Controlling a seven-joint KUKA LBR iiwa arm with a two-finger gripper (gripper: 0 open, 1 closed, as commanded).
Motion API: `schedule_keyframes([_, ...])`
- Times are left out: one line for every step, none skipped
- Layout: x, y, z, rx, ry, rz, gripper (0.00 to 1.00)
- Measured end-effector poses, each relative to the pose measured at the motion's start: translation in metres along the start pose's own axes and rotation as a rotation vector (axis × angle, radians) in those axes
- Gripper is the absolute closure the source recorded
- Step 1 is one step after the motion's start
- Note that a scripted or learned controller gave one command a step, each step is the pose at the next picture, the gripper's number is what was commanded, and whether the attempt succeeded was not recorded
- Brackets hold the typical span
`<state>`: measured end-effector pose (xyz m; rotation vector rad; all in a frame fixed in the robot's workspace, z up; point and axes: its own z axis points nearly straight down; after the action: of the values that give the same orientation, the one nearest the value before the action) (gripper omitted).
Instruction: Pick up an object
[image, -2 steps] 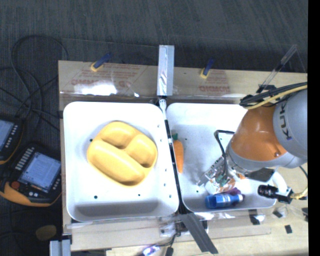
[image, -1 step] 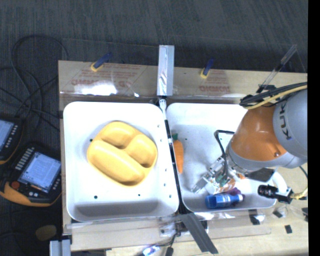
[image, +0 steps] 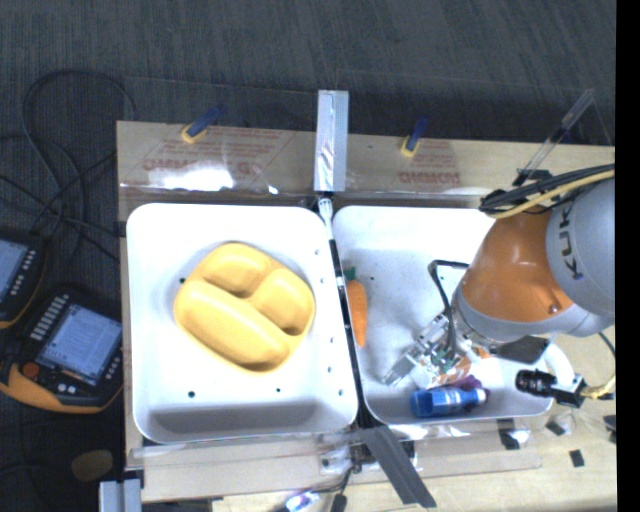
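Blue bottle (image: 447, 401) in rt bin (image: 400, 240), gripper (image: 425, 358) prob. just above.

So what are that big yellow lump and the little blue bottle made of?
The yellow lump looks like soft foam or rubbery plastic: matte, rounded, puffy lobes with no sharp glare. The blue bottle looks like hard glossy plastic, with a bright highlight along its side. Neither can be confirmed by sight alone.

Blue bottle (image: 447, 401) lying sideways, apparently white-capped, near bin's (image: 400, 250) front.
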<state>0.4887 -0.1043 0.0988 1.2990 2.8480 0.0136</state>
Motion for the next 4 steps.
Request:
schedule_keyframes([0.001,0.002,-0.008,-0.003,0.003,-0.001,1.0])
schedule_keyframes([0.001,0.002,-0.008,-0.003,0.003,-0.001,0.0])
schedule_keyframes([-0.065,0.051,0.011,0.008,0.001,-0.354,0.0])
schedule_keyframes([-0.145,0.062,-0.032,0.011,0.007,-0.235,0.0])
